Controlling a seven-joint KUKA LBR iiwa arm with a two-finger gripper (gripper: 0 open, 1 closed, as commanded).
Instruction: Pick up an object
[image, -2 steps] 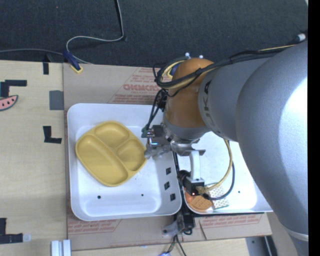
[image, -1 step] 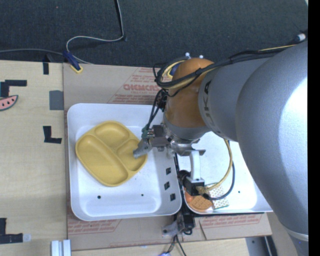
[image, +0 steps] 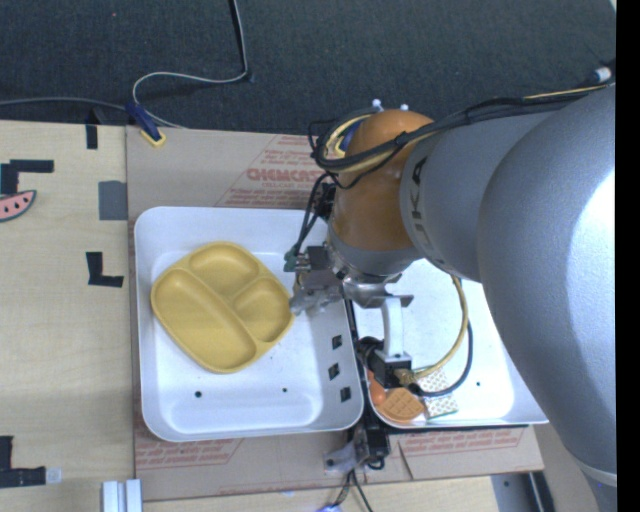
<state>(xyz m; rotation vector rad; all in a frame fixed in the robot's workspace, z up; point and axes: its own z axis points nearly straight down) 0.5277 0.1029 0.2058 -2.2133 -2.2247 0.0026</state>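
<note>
The grey arm (image: 530, 210) reaches in from the right and bends steeply, its orange-banded wrist (image: 372, 205) pointing downward.

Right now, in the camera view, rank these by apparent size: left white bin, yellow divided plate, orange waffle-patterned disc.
1. Left shallow white bin
2. Yellow three-compartment plastic plate
3. Orange waffle-patterned disc, partly hidden, clearly smallest

Arm (image: 520, 220) hides most of right bin (image: 490, 385); orange disc (image: 398, 405) partly covered; pink shape (image: 14, 205) on desk (image: 60, 380) cut by left edge.
</note>
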